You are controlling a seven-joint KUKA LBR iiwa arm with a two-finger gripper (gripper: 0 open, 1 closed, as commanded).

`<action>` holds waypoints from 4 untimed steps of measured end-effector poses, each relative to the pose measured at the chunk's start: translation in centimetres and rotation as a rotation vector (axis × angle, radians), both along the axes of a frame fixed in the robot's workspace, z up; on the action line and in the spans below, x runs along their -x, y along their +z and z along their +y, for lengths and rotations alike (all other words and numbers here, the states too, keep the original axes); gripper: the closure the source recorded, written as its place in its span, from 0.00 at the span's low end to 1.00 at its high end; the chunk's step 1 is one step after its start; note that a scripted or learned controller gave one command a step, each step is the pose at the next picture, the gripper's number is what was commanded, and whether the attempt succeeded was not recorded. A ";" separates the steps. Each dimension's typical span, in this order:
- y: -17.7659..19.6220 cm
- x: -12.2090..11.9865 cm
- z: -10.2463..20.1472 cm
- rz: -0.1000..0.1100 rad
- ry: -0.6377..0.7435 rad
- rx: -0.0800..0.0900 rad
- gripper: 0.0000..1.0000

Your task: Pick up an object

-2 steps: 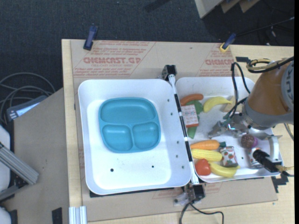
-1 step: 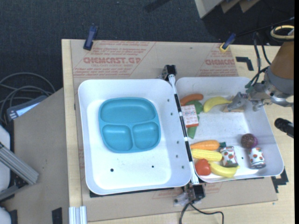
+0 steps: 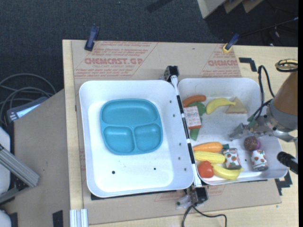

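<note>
Bench (image 3: pixel 118 56) carries two white bins; left bin (image 3: pixel 94 174) holds blue divided tray (image 3: pixel 131 126). Right bin (image 3: pixel 222 85) full of toy food. Gripper (image 3: pixel 242 129) low over right bin beside dark round toy (image 3: pixel 251 143); grip state: cannot tell.

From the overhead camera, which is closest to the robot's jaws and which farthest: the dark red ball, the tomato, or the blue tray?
1. Dark red ball, just below the gripper in the right bin.
2. Tomato, at the right bin's lower left corner.
3. Blue tray, over in the left bin.
</note>
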State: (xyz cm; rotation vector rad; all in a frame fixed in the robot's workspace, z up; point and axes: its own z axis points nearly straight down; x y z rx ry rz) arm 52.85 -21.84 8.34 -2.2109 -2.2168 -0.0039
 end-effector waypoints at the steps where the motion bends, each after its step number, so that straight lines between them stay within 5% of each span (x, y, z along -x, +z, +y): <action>1: 0.1 5.0 1.8 -0.006 -0.004 0.009 0.00; 2: 1.1 4.9 1.8 -0.008 -0.005 0.011 1.00; 3: 1.5 1.7 9.0 -0.007 -0.001 0.009 1.00; 4: 7.6 4.9 6.9 -0.007 -0.004 0.010 1.00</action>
